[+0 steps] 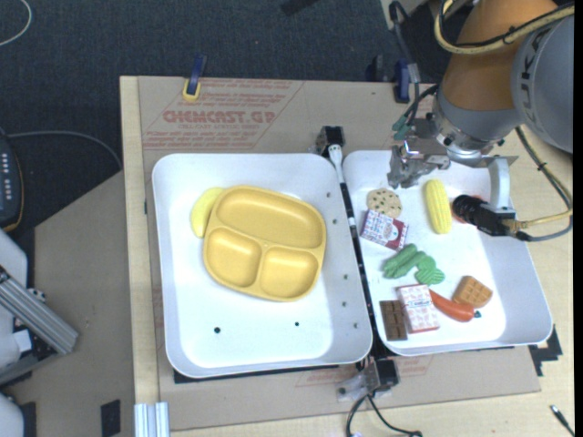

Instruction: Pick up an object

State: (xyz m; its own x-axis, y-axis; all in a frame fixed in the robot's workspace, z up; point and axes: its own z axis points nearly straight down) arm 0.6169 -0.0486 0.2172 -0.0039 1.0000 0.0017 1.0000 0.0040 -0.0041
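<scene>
Arm: grey with an orange band, reaching in from 2 o'clock and hanging over the far end of the right bin (519, 271).
Pincer (407, 173): above the bin's 11 o'clock corner, just beyond the cookie; nothing is seen between its fingers, and whether they stand wide or narrow I cannot tell.
Cookie (383, 200): round and speckled, at 6 o'clock of the pincer, apart from it.
Corn cob (438, 205): yellow, lying lengthwise at 3 o'clock of the cookie.
Red-and-white packet (383, 229): touching the cookie's 6 o'clock edge.
Green vegetable (412, 264): at the bin's middle, just past the packet toward 5 o'clock.
Waffle (472, 291): toward 4 o'clock of the bin, with a red-orange piece (451, 306) just beside it at 7 o'clock.
Small carton (418, 308): near the 6 o'clock rim, beside a brown chocolate bar (392, 319) at its 9 o'clock.
Left bin (178, 244): holds a yellow divided plate (264, 241) near its middle, with a yellow banana (204, 211) tucked at the plate's 10 o'clock edge.
Desk (146, 126): brown board under both bins, printed with red lettering at 12 o'clock.
</scene>
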